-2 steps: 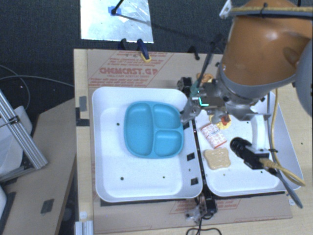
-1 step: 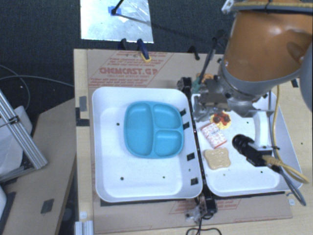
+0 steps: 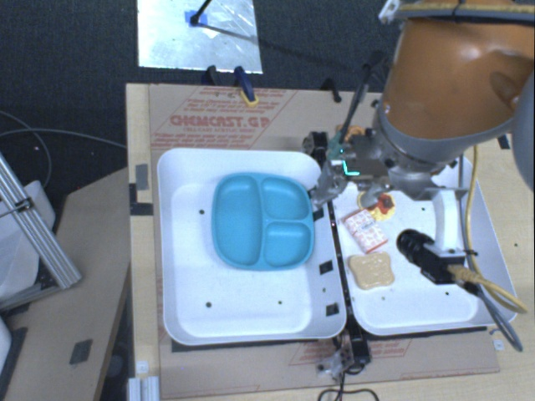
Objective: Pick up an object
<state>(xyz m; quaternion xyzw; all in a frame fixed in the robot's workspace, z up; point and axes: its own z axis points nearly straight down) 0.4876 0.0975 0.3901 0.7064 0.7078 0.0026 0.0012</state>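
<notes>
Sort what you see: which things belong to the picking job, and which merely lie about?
Job: grey two-finger gripper; blue divided plastic plate; red-and-white patterned packet; tan toast-shaped piece.
Lying about: shiny silver sheet; brown printed cardboard.

1 fixed camera, high, slanted down, left-hand bin (image 3: 192,301), right-hand bin (image 3: 418,306) both framed

L bin (image 3: 180,307): divided plate (image 3: 261,221) in ctr | R bin (image 3: 418,312): packet (image 3: 365,229) nr L wall, bread slice (image 3: 371,270) just in front
</notes>
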